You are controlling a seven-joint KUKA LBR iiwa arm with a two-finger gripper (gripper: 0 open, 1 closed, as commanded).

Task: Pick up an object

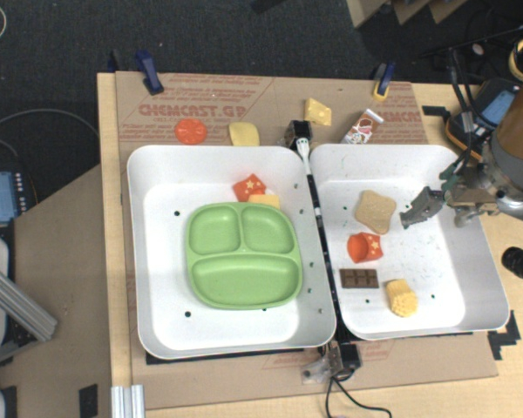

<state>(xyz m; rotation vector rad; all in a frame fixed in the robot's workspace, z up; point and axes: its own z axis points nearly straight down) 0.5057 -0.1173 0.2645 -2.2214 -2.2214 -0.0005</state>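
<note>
Right bin, smooth white plastic: tan square toast at 10 o'clock, glossy red piece and flat brown chocolate bar beneath, knobbly yellow corn at 6. Gripper at 3 o'clock of toast, reaching in level from 3, fingers spread, pinching nothing.

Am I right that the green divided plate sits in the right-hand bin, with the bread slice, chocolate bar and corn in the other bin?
Not quite: the camera view shows the green divided plate in the left bin. The bread slice, chocolate bar and corn lie in the right bin.
</note>
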